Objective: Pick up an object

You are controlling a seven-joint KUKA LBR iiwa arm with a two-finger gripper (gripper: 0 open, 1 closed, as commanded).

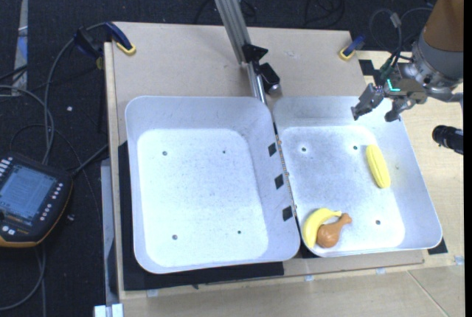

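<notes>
Tabletop (184, 65), two bins: corn (377, 165), banana (318, 220), drumstick (331, 231) unpicked in right bin (413, 183); jaws (377, 106) spread, empty above.

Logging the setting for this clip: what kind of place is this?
Probably a robotics lab: a bench with two white bins, toy food such as a banana, a handheld controller and loose cables on dark carpet. The arm's claw hangs over the right bin.

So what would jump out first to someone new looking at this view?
The yellow corn cob in the right bin, and the banana touching an orange drumstick at that bin's near edge. The gripper hangs open above its far right corner.
</notes>
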